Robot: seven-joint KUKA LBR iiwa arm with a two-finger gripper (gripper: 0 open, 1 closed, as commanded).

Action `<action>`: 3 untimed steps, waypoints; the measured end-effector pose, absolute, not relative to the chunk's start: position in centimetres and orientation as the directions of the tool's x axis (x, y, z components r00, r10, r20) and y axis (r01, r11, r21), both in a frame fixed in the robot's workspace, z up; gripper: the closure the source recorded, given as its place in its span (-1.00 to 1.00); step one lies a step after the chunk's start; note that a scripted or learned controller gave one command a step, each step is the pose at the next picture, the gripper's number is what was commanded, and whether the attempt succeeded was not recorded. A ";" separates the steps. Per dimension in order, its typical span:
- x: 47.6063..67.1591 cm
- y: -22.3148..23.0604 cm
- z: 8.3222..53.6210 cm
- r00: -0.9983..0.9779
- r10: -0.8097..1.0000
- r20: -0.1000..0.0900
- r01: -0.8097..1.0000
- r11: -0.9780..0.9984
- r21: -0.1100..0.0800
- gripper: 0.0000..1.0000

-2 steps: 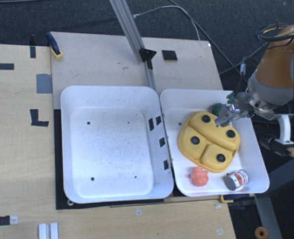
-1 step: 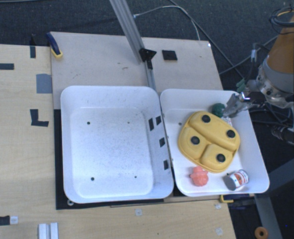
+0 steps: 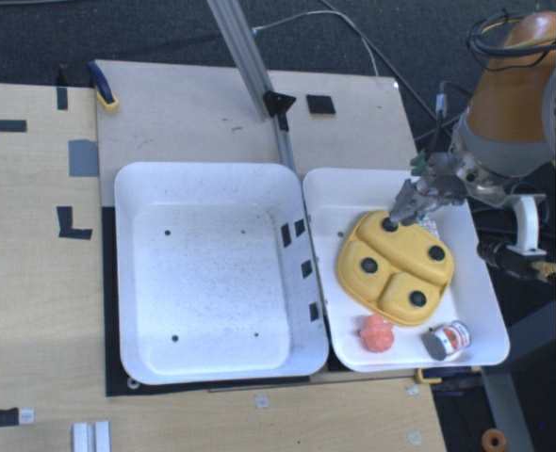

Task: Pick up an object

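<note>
Camera view: two shallow white bins side by side on the bench, left bin (image 3: 207,271) and right bin (image 3: 481,299). Arm (image 3: 509,111) comes in from the right, grey with an orange section, wrist over the upper part of the right bin. Gripper (image 3: 398,213) points down-left, tip at the top edge of a yellow moulded object (image 3: 396,266) with dark round spots on its lobes. That yellow thing sits mid right bin, tilted, directly below and touching or almost touching the gripper tip; cannot tell which. Cannot tell how far apart the fingers are, they read as one dark mass from this angle; nothing clearly held between them. Small pink lump (image 3: 377,333) lies just below the yellow object, near the front wall of the right bin. Small can-like item (image 3: 446,339), grey end, red and white body, lies on its side in the front-right corner, near the pink lump, well apart from the gripper.
</note>
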State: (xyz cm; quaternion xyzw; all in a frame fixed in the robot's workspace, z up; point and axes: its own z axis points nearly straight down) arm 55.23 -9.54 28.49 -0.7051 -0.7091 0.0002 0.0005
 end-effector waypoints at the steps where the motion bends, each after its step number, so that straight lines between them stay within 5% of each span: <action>1: 55.1 -4.6 28.2 -0.004 1.000 0.000 1.000 0.004 -0.001 1.00; 3: 52.6 5.3 25.4 -0.005 1.000 0.000 1.000 0.005 -0.005 1.00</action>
